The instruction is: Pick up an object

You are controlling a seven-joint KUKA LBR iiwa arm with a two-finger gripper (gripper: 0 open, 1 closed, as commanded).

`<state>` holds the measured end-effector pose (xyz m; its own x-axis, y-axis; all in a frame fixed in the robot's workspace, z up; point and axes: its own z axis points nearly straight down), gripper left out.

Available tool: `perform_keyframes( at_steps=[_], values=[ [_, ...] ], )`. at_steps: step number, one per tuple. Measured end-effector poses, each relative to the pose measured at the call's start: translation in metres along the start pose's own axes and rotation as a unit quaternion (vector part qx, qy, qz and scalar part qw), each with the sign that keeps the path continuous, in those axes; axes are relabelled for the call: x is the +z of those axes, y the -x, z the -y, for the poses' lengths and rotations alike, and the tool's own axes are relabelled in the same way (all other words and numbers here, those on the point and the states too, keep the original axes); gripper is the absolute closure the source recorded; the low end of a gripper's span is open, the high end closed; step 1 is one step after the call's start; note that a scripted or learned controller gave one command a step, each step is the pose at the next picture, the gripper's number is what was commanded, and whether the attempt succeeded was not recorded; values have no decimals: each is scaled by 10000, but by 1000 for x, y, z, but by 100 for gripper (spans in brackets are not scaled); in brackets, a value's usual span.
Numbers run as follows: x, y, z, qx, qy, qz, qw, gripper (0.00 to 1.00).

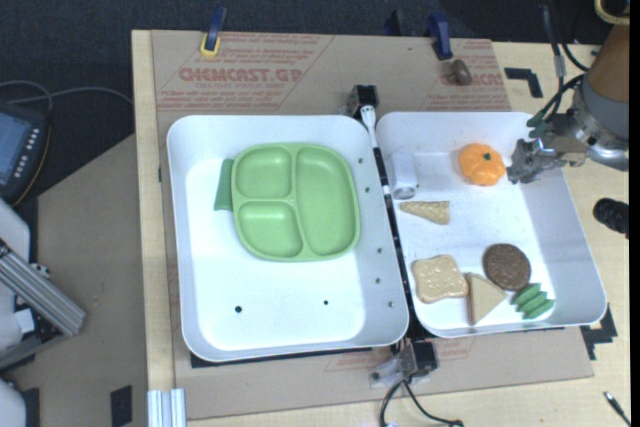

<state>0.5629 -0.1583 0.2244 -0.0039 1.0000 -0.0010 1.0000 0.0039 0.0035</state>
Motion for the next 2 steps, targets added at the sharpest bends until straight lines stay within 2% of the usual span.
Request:
perform_keyframes(
  at_steps=[1,2],
  values=[
    [2,-60,-23,-19,0,-10,10000,100],
    [-4,-105,-58,-11,9,-7,10000,100]
  ],
)
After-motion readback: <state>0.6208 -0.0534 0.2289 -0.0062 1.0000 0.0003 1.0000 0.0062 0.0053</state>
